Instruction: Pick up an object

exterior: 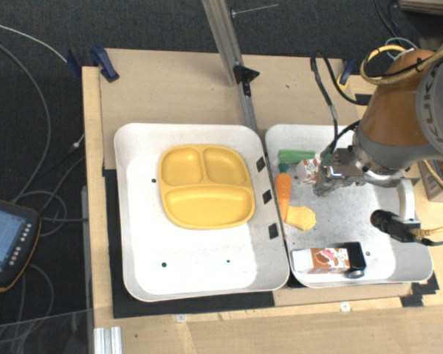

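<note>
My gripper [323, 178] is low over the upper middle of the right bin [399, 271]. A small white and red packet [308, 170] lies just to its left, touching or nearly touching it. A green object [295, 155] rests near the bin's top left. Below it, an orange carrot [283, 190] lies along the left wall, with a yellow piece [301, 217] beside its lower end. At the front of the bin lies a white and brown carton [325, 259], with a black object [355, 259] at its right end.
The left bin [199, 271] holds a yellow divided plate [205, 185]. A metal pole [223, 21] slants up from between the two bins. The arm's orange and grey body [399, 116] hangs over the right bin's upper right corner.
</note>
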